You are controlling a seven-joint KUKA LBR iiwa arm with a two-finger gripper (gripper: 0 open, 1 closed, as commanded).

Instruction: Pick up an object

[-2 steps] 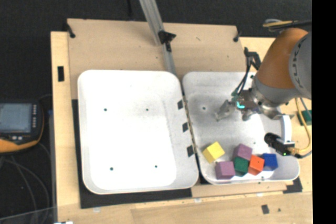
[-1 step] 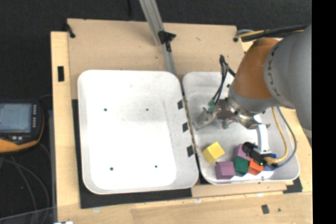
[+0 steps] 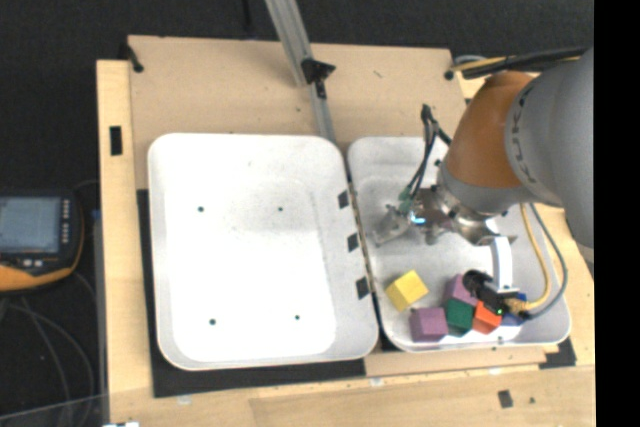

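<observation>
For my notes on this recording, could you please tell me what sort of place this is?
Probably a robotics lab test bench: a grey and orange robot arm reaches over two white bins, one holding small coloured blocks, and a handheld controller lies beside the bench.

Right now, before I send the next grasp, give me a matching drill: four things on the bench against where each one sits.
Things:
1. yellow block
2. green block
3. gripper
4. left bin

Places:
A. near the right bin's left wall, above the yellow block in the camera view
B. alone, left of the block cluster
C. beside the right bin, toward the handheld screen
D. in the cluster at the right bin's lower edge

Pairs: 1-B, 2-D, 3-A, 4-C
</observation>
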